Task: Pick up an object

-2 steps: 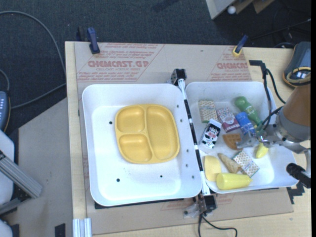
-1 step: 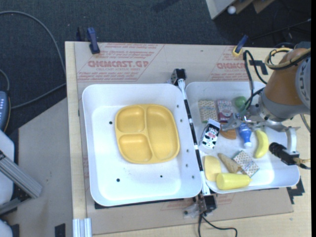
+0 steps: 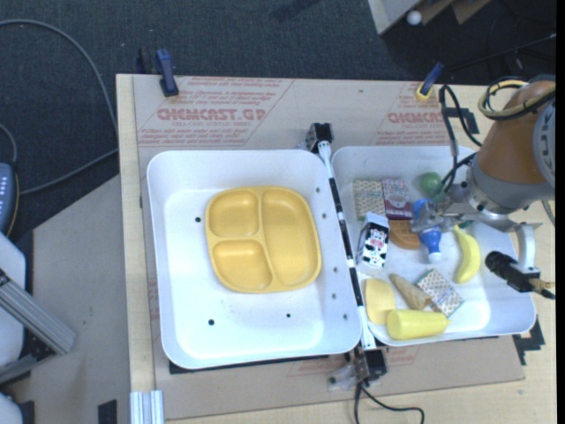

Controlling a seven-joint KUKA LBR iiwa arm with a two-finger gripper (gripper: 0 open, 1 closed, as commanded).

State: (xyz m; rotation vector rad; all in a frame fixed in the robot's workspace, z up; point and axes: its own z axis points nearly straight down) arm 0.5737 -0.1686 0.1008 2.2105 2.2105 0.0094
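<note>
Beside the banana (image 3: 467, 256), our pincer (image 3: 433, 228) hangs low, its grip too hidden to tell, so we should close slowly on one toy.

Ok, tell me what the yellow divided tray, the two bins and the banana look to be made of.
Yellow tray: likely moulded plastic, matte; uniform colour, soft rounded dividers between three compartments.
Left bin and right bin: probably thin formed white plastic, slightly glossy, with rounded rims and corners.
Banana: smooth and evenly yellow; could be a plastic toy, but real fruit cannot be ruled out.
</note>
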